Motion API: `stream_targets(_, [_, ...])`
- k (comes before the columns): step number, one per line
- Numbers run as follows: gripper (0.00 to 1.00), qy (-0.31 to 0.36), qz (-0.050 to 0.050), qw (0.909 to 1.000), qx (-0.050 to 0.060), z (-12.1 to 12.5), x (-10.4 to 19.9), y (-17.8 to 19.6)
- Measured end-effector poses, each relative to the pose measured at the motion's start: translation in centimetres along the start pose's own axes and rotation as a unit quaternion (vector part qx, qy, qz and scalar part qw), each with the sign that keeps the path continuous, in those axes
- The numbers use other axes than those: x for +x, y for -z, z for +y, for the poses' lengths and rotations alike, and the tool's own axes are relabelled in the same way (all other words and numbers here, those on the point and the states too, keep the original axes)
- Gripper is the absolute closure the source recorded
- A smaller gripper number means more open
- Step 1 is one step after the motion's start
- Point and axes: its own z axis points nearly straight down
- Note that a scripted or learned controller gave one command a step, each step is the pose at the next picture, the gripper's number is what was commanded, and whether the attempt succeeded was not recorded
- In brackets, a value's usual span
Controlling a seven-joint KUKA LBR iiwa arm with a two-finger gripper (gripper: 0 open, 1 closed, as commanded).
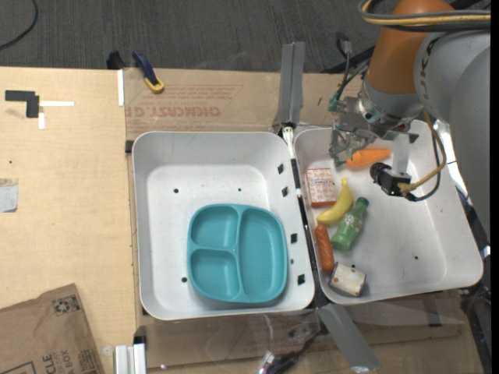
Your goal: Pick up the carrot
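The grey arm (437, 45) reaches over the right bin (437, 240), and its gripper (345, 148) hangs low near that bin's far left corner. The left bin (156, 209), holding a teal divided plate (238, 253), lies well to the gripper's left. The carrot (368, 158) lies just beside the gripper on its right, seemingly touching it, but whether the fingers have closed on it I cannot tell. Judging by this, the grasp is unconfirmed and the lift remains.

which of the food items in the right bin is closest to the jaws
The carrot, the orange piece lying at the bin's far end right beside the gripper. The banana, green bottle and sausage lie farther toward the front.
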Motion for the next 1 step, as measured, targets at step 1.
stream_targets(1, [1.00,0.021,0.000,0.9998,0.001,-5.99,-4.25,-0.09])
